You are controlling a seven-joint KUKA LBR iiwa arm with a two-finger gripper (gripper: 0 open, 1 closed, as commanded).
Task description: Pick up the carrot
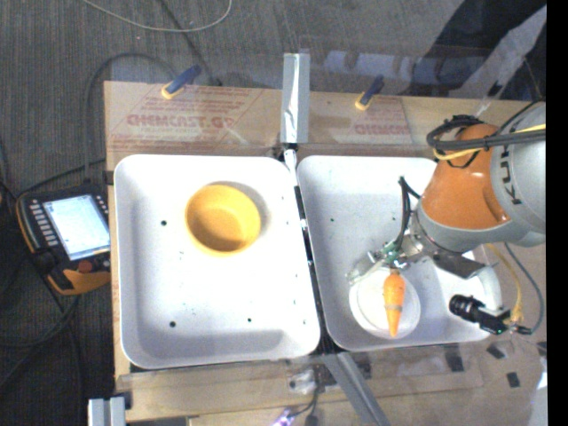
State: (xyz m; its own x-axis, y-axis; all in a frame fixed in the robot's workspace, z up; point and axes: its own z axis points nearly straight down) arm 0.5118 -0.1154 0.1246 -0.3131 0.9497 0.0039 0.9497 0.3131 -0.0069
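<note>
The orange carrot (394, 302) lies lengthwise on a small round white plate (366, 309) near the front of the right bin (355, 193), its thick end pointing to the back. My gripper (394, 257) hangs just behind and above that thick end, very close to it. The arm's orange band and grey wrist rise to the right and cover the bin's right side.
A yellow bowl (224, 217) stands upright in the back half of the left bin (177, 309). A narrow ridge divides the two bins. A handheld pendant (69, 229) rests on the floor to the left of the bench.
</note>
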